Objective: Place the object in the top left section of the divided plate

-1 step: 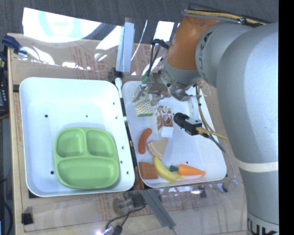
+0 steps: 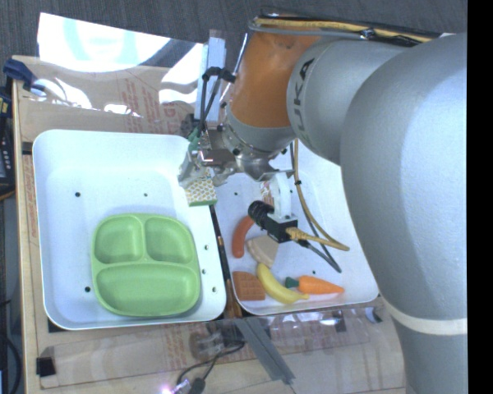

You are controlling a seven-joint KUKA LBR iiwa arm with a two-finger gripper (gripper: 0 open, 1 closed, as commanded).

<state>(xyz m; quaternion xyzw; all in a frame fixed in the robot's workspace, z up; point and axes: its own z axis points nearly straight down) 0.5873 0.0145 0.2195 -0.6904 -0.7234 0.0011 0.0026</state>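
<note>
A green divided plate (image 2: 145, 263) lies in the left white bin (image 2: 57, 179), with two small sections on its far side and one long section on the near side. My gripper (image 2: 199, 176) hangs over the left bin's right rim, up and to the right of the plate. It is shut on a small beige checked waffle piece (image 2: 200, 192) with a green edge, which hangs from the fingertips above the bin wall.
The right bin (image 2: 353, 290) holds a red sausage (image 2: 241, 235), a beige slice (image 2: 264, 249), a brown toast piece (image 2: 248, 286), a yellow banana (image 2: 274, 286) and an orange carrot (image 2: 317, 286). The arm's grey bulk covers most of that bin.
</note>
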